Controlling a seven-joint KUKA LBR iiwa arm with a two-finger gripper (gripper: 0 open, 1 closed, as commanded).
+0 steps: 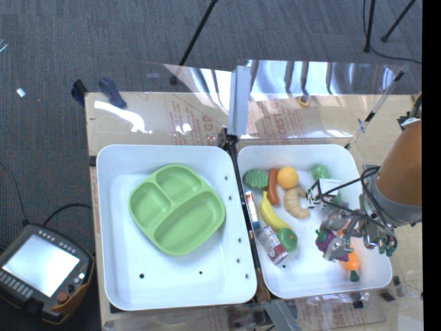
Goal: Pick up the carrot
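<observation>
End effector (337,243) low in right bin (372,271), near its right wall; finger state can't tell, cluttered; carrot (352,263) lies just below-right of it, touching or nearly; grapes (324,238) beside; green plate (177,209) in left bin (117,281).

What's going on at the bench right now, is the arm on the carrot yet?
The arm reaches in from the right over the right bin, with its tool low near the bin's front right corner. The carrot, orange with a green top, lies just beside the tool, partly covered by it. I can't tell whether it is gripped. The other toy food sits further left, and the green divided plate lies in the left bin.
</observation>
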